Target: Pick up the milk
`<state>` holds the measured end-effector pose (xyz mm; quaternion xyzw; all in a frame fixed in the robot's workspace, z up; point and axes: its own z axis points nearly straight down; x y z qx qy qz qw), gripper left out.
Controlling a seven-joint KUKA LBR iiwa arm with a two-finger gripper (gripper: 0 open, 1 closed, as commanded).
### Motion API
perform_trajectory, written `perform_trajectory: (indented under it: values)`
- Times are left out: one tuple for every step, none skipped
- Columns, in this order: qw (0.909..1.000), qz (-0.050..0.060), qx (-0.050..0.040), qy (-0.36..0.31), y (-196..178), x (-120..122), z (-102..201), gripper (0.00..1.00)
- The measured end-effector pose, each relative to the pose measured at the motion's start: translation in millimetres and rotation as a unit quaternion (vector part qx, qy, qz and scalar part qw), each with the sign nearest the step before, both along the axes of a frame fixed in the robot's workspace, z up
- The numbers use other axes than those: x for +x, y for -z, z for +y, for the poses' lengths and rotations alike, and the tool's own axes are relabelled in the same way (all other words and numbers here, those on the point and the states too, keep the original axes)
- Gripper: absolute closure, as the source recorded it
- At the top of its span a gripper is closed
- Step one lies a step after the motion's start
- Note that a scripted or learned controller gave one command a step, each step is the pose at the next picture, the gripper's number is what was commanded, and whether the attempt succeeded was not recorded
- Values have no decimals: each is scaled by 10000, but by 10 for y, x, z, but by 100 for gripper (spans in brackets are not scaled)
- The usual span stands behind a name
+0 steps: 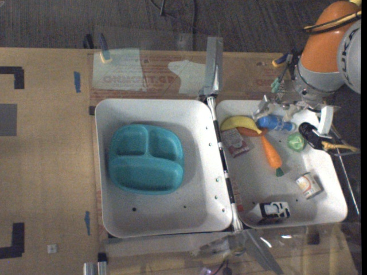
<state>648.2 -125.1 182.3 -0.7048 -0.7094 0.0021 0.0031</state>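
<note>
The milk (308,185) looks like a small white carton with orange-red markings. It lies on its side near the right wall of the right bin (321,211). My gripper (279,103) hangs over the far edge of that bin, above a blue object (269,122). It is well apart from the milk, which lies nearer the front. The grey arm with its orange band (327,36) comes in from the upper right.
The right bin also holds a banana (236,122), an orange carrot (270,152), a green ball (296,142), a brown packet (235,142) and a black-and-white box (274,210). A teal divided plate (146,158) lies in the left bin (114,211).
</note>
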Motion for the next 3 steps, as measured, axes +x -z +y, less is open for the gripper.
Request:
perform_trajectory:
  values:
    - [9986, -18, -5, -536, -411, -291, -520, 0]
    - [9928, -15, 7, -1199, -475, -1241, -1000, 0]
    - [9948, -10, 41, -1014, 852, -1695, -959, 0]
